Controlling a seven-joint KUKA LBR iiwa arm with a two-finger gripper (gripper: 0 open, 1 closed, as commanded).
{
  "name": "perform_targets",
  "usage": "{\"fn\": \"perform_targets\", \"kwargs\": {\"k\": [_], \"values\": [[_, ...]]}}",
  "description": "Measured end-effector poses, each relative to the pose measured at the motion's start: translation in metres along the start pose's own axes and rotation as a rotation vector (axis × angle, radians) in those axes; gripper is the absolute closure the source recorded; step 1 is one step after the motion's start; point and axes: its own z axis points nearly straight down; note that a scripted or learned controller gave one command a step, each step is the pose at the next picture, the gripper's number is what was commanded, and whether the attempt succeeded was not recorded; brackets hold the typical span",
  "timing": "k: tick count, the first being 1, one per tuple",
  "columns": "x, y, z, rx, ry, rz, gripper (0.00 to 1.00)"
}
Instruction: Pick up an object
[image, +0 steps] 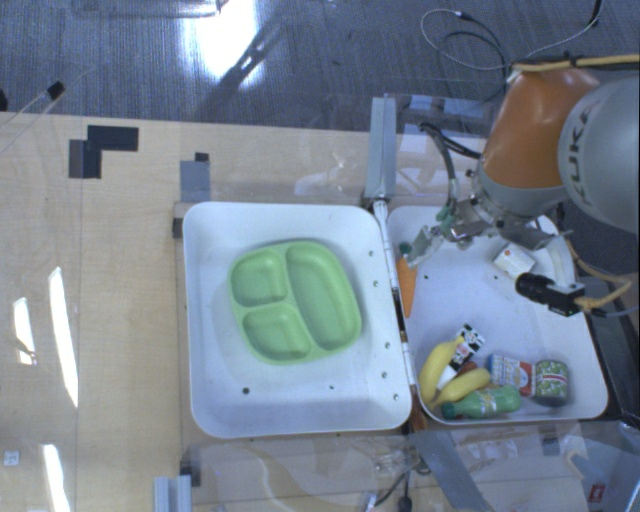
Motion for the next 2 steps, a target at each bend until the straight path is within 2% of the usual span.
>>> {"fn": "perform_targets", "kwargs": {"k": [1,2], "values": [[-0.055,-0.060,0.108,-0.004,-0.004,-0.145,0.00],[-0.096,0.015,0.111,-0.001,-0.001,-0.120,0.00]]}}
